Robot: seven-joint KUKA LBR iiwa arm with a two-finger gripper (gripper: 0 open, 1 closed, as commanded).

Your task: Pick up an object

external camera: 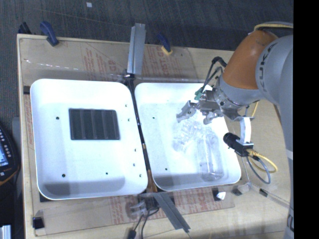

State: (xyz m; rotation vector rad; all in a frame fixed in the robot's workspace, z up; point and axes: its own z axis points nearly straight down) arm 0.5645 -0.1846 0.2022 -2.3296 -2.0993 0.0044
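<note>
Now the gripper hangs over the upper part of the right bin, its fingers apart and holding nothing. Just below it lie clear plastic objects and a clear bottle, toward the lower right. The left bin has a dark grid.

I work in a robotics lab, at a test bench of pale board clamped down with blue clamps. Two white bins sit side by side in a metal frame, cables trail off my arm, over dark carpet.
</note>
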